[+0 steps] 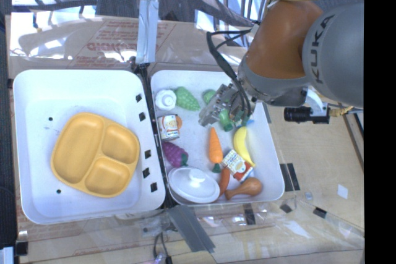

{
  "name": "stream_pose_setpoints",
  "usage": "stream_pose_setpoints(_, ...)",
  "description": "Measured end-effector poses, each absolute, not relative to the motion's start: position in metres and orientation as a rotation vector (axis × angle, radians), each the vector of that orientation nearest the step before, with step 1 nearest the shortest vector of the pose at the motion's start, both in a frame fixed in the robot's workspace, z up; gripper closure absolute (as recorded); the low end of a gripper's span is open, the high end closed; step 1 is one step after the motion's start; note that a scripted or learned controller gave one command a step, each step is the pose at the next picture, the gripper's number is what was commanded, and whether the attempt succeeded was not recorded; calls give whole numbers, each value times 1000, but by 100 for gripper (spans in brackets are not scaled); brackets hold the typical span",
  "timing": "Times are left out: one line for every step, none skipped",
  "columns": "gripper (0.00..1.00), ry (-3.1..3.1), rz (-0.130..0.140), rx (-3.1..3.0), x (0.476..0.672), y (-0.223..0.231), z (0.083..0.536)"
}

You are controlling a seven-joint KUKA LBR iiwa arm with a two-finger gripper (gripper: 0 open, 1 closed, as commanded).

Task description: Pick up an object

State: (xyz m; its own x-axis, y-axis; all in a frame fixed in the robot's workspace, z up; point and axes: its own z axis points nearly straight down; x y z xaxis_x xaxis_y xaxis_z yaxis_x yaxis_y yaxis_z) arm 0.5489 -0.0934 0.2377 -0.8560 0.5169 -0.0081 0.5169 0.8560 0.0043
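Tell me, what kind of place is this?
Probably a robotics lab bench: a big grey arm reaches over two white bins, one holding a yellow divided plate, the other toy food such as a carrot.

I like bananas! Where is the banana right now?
The banana lies in the right bin, near its right wall, just below the gripper. The carrot is to its left and a small snack packet sits below it.
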Motion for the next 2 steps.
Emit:
stream_pose_setpoints(100, 3078, 1, 638, 500, -29, 191)
stream_pose_setpoints(100, 3129, 0, 289, 497, -62, 192)
